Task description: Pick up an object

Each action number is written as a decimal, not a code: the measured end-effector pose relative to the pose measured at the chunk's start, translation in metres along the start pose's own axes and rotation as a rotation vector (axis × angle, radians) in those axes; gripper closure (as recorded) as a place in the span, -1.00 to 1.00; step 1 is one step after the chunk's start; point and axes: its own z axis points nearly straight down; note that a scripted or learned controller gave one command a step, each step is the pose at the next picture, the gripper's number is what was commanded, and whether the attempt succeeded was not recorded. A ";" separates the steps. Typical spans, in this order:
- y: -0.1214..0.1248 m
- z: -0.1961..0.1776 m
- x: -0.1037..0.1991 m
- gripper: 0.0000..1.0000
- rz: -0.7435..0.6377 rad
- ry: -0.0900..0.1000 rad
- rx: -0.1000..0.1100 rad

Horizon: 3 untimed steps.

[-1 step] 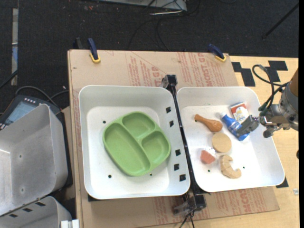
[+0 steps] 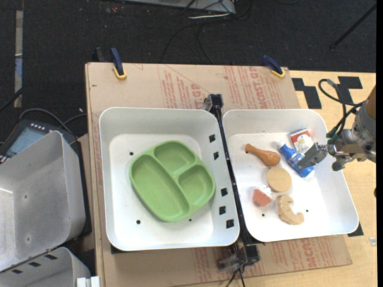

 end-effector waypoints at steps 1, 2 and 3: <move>-0.003 0.049 -0.008 -1.00 0.004 0.001 0.004; -0.004 0.107 -0.001 -1.00 0.003 0.001 0.001; -0.006 0.150 -0.001 -1.00 0.003 0.001 0.003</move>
